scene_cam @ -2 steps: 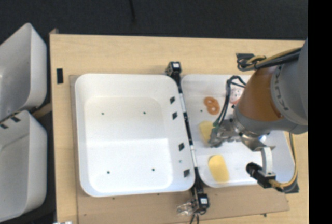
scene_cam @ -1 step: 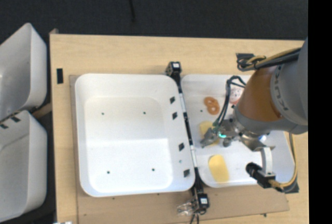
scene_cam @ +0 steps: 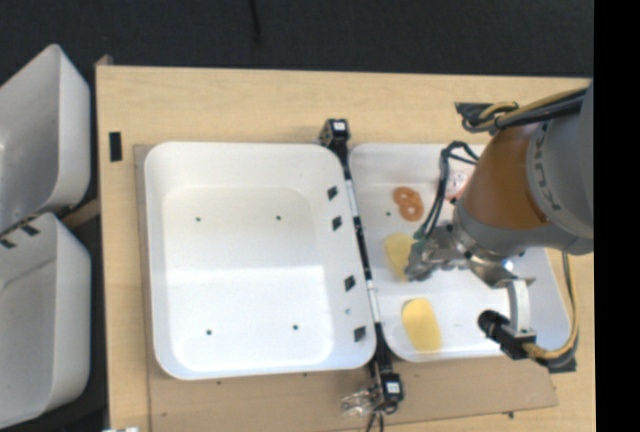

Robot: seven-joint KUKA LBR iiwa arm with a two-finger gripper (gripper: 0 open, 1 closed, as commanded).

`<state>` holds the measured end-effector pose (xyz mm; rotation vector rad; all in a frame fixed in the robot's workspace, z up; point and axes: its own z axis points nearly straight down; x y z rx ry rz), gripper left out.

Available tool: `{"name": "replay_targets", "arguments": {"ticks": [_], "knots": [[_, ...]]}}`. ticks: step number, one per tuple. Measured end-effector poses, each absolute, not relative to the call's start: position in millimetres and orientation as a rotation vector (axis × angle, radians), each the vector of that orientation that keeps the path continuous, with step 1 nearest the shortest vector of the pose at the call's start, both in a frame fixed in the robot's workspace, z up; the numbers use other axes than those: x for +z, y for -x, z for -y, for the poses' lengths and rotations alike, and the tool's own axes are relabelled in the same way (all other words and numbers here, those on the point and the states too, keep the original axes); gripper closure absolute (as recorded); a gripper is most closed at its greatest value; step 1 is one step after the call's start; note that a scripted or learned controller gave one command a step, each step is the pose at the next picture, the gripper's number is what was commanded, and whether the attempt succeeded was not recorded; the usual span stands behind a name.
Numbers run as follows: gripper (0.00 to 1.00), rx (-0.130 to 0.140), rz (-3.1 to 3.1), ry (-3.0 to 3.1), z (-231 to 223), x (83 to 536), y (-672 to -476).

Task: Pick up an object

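My end effector (scene_cam: pixel 418 258) is low in the right shallow white plastic bin (scene_cam: pixel 535 335), over the pale yellow soft lump (scene_cam: pixel 398 251) beside the dividing wall; whether it grips I cannot tell, so I should lift straight up, as the wall leaves little room leftward.

I see two bins side by side on the surface (scene_cam: pixel 230 105). In the right bin (scene_cam: pixel 385 160), a ring-shaped piece (scene_cam: pixel 407 203) lies toward the far edge, a flat block (scene_cam: pixel 421 324) near the front edge, another piece (scene_cam: pixel 397 253) between them.
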<state>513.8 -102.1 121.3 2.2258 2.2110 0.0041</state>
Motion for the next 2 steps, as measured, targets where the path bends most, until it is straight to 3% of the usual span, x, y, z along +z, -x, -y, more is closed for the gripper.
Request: {"name": "replay_targets", "arguments": {"ticks": [1, 2], "knots": [[1.0, 0.013, -2.227, -2.205, 12.2, 206.0, -572.8], [1.0, 0.019, -2.215, -2.206, 18.4, 337.2, -625.5]]}}
